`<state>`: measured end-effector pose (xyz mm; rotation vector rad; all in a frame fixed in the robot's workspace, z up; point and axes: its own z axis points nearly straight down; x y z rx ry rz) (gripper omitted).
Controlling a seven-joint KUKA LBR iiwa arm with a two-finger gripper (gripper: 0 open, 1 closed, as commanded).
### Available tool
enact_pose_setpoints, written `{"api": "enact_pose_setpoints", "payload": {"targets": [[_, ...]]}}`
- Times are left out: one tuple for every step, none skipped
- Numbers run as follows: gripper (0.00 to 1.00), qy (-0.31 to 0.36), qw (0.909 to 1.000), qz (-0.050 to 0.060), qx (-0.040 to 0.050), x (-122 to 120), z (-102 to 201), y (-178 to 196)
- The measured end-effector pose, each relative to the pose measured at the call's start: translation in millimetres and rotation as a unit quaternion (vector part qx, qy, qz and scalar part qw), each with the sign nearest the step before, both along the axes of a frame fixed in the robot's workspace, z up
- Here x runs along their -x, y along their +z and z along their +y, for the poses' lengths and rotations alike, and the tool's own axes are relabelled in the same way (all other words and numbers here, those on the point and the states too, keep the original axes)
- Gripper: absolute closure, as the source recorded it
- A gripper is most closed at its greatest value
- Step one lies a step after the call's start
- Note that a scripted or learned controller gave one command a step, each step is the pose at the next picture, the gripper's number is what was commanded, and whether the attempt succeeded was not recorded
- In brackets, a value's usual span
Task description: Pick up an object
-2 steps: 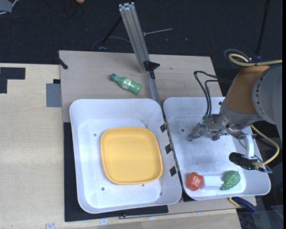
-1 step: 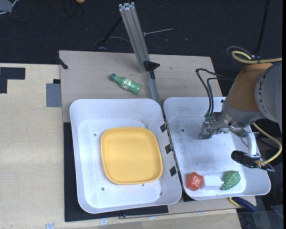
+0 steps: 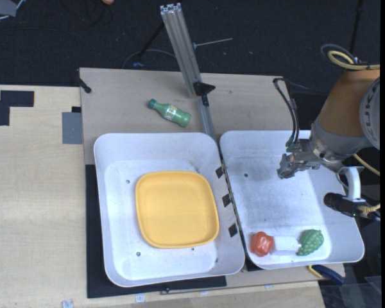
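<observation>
A red tomato-like toy (image 3: pixel 262 243) lies at the front of the right bin (image 3: pixel 269 191). Beside it lies a white piece (image 3: pixel 284 244), and a green broccoli-like toy (image 3: pixel 310 241) rests to its right. My gripper (image 3: pixel 287 169) hangs over the upper right part of the same bin, well behind these objects, with nothing seen in it. The left bin (image 3: pixel 112 172) holds a yellow square plate (image 3: pixel 177 208).
A small green bottle (image 3: pixel 169 112) lies on the bench behind the left bin. A slanted metal rail (image 3: pixel 186 50) rises from the bench between the bins. A black cable (image 3: pixel 290 114) hangs by the arm. Dark clips (image 3: pixel 226 199) sit along the divide between bins.
</observation>
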<state>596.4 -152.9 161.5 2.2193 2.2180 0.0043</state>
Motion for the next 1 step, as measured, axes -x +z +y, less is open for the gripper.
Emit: {"api": "enact_pose_setpoints", "payload": {"targets": [[1.0,0.0,1.0,0.0,-0.0001,-5.9,7.6,56.4]]}}
